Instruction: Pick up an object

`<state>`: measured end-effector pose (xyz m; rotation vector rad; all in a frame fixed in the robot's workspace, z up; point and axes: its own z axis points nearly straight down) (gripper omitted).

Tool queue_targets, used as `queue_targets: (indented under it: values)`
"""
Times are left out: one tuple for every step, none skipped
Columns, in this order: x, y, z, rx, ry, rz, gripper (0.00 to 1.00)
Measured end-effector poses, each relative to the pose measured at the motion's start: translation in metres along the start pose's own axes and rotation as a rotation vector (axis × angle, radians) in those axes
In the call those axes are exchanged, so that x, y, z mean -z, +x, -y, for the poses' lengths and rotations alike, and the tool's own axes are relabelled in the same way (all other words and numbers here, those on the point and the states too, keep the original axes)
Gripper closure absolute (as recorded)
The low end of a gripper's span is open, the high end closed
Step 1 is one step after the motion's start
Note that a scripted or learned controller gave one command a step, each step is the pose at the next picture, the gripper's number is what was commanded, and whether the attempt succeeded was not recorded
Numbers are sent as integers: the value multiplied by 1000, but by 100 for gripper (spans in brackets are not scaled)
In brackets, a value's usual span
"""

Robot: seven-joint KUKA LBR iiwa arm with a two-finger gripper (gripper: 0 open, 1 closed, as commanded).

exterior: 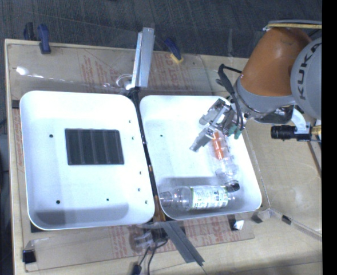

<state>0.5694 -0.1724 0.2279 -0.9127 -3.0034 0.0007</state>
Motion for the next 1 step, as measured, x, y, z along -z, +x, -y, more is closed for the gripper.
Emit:
queue_targets:
  values:
    - [-47, 54, -19, -338, 1, -1, 0]
